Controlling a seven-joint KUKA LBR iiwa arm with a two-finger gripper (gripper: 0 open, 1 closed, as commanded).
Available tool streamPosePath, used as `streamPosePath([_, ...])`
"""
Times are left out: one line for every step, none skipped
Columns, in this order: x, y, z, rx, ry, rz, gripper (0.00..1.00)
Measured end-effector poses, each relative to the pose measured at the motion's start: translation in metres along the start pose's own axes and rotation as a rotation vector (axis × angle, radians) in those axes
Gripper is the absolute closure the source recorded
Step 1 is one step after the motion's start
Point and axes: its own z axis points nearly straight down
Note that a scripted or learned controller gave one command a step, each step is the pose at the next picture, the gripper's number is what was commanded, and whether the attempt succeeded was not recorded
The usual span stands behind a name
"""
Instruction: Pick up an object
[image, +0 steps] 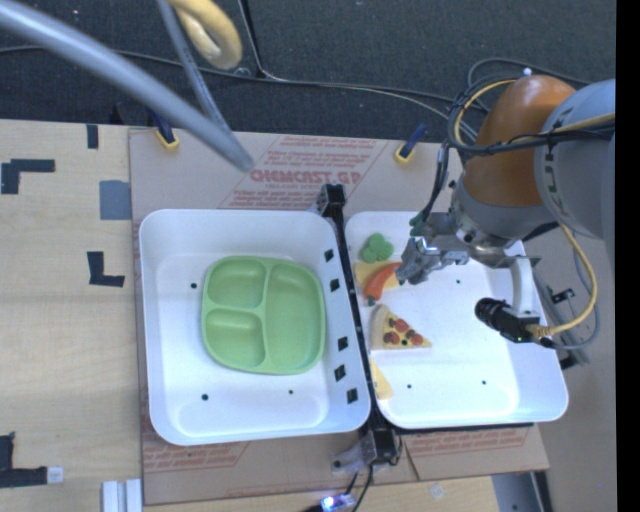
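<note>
In the right bin (520, 400), along its left side, lie several toy foods. A green broccoli piece (377, 246) sits at the top, with an orange carrot (377, 281) and a yellow piece (366, 268) just below it. A pizza slice (398, 330) lies further down, and a yellow wedge (381, 382) rests near the bin's front left corner. My gripper (412, 266) hangs over the bin just right of the carrot and broccoli, with nothing visibly held.
The left bin (165, 300) holds a green divided plate (265, 313). A black divider (345, 300) runs between the bins. The arm's orange band (515, 130) and cables (560, 320) stand over the right bin's far and right parts.
</note>
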Motion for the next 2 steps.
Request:
streamPosePath([0.061,-0.003,0.008,0.001,-0.001,0.000,1.00])
streamPosePath([0.117,0.006,0.012,0.001,-0.001,0.000,1.00])
